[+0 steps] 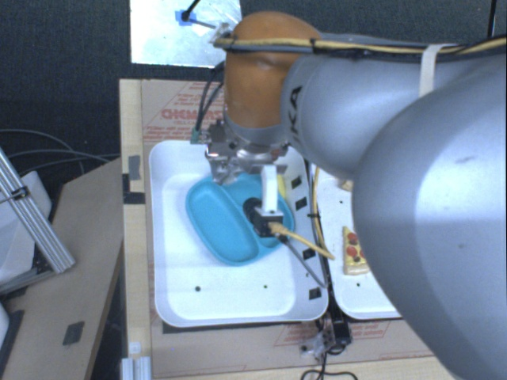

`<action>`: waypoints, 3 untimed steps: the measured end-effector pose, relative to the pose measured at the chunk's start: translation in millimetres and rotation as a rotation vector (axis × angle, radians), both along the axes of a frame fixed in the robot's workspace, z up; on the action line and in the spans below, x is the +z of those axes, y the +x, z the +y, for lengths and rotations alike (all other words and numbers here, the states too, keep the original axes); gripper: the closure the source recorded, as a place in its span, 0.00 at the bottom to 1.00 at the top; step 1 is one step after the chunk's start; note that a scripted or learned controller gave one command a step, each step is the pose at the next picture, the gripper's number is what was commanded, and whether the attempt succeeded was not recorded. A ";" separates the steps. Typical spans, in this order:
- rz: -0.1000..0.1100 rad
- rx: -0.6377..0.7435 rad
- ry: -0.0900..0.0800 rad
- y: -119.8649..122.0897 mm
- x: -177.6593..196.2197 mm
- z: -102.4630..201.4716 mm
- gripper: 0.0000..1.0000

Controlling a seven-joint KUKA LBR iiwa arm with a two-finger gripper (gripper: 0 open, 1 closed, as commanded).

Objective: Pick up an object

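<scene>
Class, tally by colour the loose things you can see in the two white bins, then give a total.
Blue: 1, the dish in the left bin
Yellow with red spots: 1, the block in the right bin
Total: 2 in sight; the arm covers much of the right bin.

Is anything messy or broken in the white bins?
Nothing looks spilled or broken. The blue dish lies slantwise in the left bin. A yellow piece with red spots sits near the right bin's left wall, partly behind the arm.
</scene>
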State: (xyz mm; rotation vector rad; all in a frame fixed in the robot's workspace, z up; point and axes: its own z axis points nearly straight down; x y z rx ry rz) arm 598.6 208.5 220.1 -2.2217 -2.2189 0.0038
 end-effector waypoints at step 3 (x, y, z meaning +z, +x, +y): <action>-0.021 0.009 0.010 -83.6 238.3 16.3 1.00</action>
